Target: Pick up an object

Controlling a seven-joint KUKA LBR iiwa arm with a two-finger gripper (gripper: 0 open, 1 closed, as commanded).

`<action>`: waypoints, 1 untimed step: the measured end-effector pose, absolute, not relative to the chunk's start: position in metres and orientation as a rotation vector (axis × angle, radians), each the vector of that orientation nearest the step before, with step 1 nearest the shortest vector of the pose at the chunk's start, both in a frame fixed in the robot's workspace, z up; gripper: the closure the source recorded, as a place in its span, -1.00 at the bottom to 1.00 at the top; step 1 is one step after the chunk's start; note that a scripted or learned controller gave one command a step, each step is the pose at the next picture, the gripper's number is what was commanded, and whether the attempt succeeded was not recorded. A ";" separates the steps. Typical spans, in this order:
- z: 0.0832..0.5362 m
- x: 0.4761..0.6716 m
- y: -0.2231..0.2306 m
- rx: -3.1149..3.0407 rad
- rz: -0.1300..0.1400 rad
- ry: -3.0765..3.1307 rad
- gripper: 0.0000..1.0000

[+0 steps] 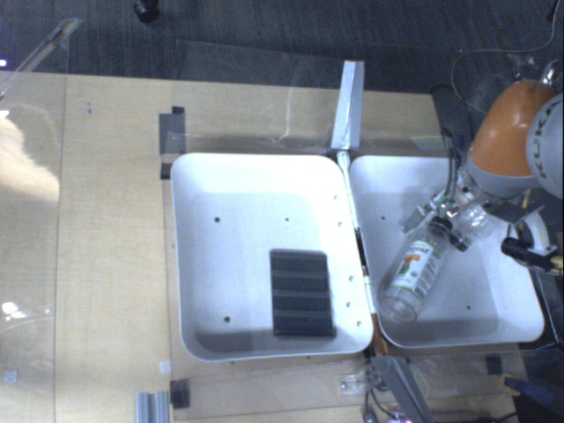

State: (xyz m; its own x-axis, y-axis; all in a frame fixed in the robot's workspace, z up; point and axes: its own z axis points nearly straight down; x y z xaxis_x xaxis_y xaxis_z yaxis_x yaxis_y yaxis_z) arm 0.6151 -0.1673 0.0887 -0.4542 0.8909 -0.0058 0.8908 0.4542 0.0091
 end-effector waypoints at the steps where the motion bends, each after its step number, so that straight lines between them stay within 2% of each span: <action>1: 0.088 0.653 -0.178 1.689 0.007 2.638 -1.00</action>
